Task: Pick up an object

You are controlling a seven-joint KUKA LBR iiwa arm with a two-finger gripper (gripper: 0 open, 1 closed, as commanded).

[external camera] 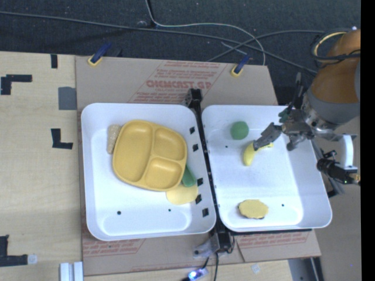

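In the right bin a small yellow banana lies near the middle. A green ball sits just up and left of it, and a flat yellow round piece rests near the front wall. My gripper hangs over the bin's upper right part, open, its fingers spread wide. The left finger's tip is at the banana's upper end, touching or just above it. Nothing sits between the fingers.
The left bin holds a yellow divided plate, a tan block at its left edge, and a green piece and a pale yellow piece at its lower right. Black clips line the divider between the bins.
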